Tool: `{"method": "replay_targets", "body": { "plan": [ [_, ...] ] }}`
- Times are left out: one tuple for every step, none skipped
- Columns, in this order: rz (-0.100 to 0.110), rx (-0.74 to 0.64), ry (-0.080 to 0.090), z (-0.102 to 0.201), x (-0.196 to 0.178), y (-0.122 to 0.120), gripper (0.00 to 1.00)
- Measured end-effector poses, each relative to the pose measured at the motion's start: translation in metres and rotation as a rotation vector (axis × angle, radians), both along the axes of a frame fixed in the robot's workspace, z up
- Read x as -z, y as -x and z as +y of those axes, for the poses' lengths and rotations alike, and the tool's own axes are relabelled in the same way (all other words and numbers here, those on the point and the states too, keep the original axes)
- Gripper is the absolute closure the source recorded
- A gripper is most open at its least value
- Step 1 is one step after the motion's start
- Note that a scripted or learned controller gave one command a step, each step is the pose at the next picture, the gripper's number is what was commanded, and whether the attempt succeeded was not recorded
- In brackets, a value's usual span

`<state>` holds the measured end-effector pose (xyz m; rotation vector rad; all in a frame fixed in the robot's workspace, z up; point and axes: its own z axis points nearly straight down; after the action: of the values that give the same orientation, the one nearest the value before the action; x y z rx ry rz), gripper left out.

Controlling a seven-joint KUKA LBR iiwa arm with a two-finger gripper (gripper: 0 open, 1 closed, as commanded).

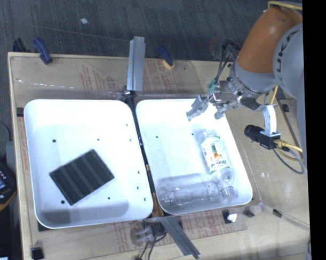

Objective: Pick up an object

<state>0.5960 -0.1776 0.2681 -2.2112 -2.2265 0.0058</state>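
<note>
My gripper [206, 109] hangs open over the far right part of the right bin [168, 116], its two grey fingers spread apart with nothing between them. Just below it in that bin lies a small clear bottle [214, 154] with a white and orange label, pointing toward the near edge. A larger clear plastic bottle [193, 193] lies on its side along the bin's near wall. A dark ribbed rectangular pad [82, 176] lies flat in the left bin [45, 117].
A grey metal bar [135, 64] rises at the back between the two bins. Blue clamps [43, 51] hold the board's far edge. The arm's orange band and grey body [267, 43] fill the upper right.
</note>
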Motion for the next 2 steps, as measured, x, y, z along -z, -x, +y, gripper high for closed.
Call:
{"method": "replay_targets", "body": {
  "plan": [
    [-0.001, 0.048, 0.000, -0.0330, 0.1146, 0.0417, 0.00],
    [-0.001, 0.048, 0.000, -0.0330, 0.1145, 0.0416, 0.00]
  ]
}}
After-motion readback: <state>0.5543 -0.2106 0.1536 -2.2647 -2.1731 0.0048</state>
